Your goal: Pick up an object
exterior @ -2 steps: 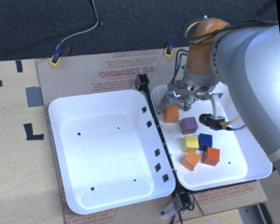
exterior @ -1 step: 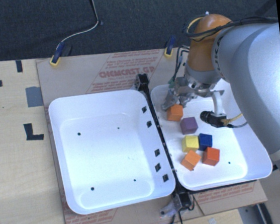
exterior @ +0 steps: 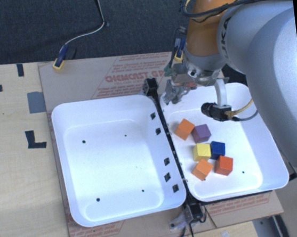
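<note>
Blocks [exterior: 203, 149], six of them, cluster at centre-right inside the right bin [exterior: 263, 179]. The jaws [exterior: 175, 93] hover at upper centre over the bin divider; their opening I cannot tell. Descending there risks striking the rim.

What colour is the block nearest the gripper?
Orange: the block sits in the right bin, seen in the camera view.

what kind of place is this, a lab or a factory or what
Most likely a robotics lab test bench. A grey arm with an orange band reaches over two shallow white plastic bins, one holding small coloured cubes. Cardboard sheeting under the bins and a loose cable suggest a makeshift research setup.
</note>
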Robot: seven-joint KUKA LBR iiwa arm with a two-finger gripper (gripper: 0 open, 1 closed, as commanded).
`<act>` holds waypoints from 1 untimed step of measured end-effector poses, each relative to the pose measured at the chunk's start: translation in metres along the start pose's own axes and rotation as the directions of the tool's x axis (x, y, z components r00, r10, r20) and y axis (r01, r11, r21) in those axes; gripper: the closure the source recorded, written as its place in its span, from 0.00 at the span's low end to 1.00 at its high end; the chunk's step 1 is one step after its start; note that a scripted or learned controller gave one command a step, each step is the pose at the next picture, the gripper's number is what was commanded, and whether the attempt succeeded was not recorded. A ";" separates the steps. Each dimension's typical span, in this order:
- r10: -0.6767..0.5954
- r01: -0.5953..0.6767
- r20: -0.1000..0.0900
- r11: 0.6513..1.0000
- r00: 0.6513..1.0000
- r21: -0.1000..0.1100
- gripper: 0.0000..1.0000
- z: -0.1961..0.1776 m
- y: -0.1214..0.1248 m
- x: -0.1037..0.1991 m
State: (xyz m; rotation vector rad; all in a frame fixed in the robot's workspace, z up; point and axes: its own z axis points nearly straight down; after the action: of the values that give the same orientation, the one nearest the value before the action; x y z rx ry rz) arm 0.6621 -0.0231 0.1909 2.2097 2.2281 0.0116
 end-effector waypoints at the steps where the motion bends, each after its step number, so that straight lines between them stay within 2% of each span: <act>1: -0.002 0.002 0.000 1.000 1.000 -0.009 1.00 -0.153 0.010 0.075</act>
State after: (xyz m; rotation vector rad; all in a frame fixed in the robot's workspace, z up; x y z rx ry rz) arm 0.6705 0.0517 0.3447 2.2030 2.2254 0.0215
